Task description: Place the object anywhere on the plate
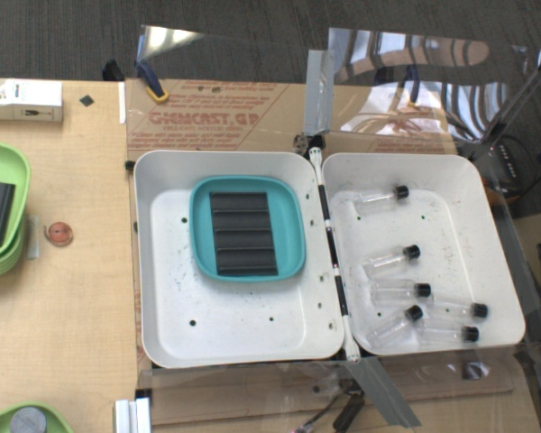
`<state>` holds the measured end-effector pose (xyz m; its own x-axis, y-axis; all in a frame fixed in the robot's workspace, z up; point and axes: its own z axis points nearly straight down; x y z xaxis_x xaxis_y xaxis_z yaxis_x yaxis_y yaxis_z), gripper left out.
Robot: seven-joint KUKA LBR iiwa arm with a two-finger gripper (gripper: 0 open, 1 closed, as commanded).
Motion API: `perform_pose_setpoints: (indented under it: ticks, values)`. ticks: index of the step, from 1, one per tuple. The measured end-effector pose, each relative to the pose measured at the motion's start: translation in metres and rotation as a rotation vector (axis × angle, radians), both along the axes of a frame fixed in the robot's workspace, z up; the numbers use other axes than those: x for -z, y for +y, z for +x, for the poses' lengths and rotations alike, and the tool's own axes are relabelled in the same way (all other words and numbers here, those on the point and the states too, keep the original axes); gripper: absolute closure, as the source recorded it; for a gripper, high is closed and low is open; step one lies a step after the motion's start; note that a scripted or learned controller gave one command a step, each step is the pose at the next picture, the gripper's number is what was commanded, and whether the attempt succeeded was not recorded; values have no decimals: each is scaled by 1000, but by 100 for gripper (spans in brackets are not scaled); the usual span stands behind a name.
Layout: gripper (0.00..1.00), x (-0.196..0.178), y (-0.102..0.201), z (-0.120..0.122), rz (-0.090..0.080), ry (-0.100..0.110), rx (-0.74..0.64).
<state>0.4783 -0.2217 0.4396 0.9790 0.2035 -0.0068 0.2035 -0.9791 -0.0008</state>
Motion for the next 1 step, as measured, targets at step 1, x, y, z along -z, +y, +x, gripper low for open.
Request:
perform_pose_setpoints:
  ticks: [1]
  values:
    - [0,0,0,0,0,1,0]
